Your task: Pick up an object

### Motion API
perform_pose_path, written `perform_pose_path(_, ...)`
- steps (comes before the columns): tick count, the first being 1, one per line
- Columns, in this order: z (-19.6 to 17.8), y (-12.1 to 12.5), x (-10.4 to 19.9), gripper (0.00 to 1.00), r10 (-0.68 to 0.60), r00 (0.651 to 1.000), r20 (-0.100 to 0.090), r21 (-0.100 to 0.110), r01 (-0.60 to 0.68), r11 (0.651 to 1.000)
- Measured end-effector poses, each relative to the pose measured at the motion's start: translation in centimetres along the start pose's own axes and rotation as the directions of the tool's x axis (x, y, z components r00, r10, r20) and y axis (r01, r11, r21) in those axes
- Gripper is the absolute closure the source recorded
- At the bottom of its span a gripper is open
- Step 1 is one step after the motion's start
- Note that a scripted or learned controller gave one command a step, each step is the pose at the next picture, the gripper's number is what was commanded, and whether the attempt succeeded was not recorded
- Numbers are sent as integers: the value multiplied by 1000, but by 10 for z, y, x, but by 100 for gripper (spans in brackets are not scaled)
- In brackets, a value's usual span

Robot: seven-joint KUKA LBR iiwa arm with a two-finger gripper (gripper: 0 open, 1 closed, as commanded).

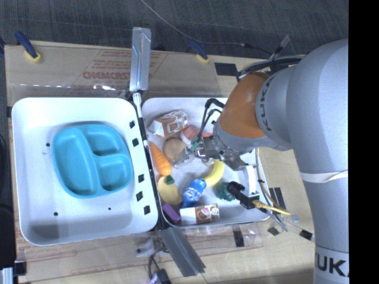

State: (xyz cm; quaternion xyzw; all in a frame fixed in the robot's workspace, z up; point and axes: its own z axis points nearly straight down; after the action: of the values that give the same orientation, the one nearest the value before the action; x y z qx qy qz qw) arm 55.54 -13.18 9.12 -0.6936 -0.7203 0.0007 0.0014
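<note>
the gripper [201, 151] sits low in the right bin [195, 107], a little right of the frame's centre. we cannot tell whether it is open or closed, since the wrist and its orange band [244, 108] cover it from above, and we see nothing clearly held in it. the grey arm [317, 117] comes in from the right edge and fills most of that side.

just left of the gripper lies a brown rounded thing [173, 149], close enough that we cannot say whether they touch. above that, toward the bin's upper wall, is a brown and white carton [170, 124], with a small reddish thing [189, 133] at its lower right. left of the brown rounded thing an orange carrot [159, 158] lies along the bin's left wall, and below the carrot is a yellow fruit [167, 188].

below and right of the gripper a banana [215, 173] lies tilted. a blue thing [194, 191] rests beside its lower end and a small green thing [223, 189] sits to the right of that. along the bin's lower wall lies a white carton with a brown label [200, 213], with a purple thing [172, 213] just at its left end.

so everything there is to pick up sits in the right bin, crowded into its left and lower parts.

the left bin [29, 135] takes up the left half of the frame and holds a blue divided tray [92, 158], lying flat near its middle. behind both bins, across the upper part of the frame, is a sheet of brown cardboard [106, 64].
</note>
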Motion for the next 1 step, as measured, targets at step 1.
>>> perform_pose_path(1, 0, 50, 7, 0, -384, 924, 2, -2, 384, 924)
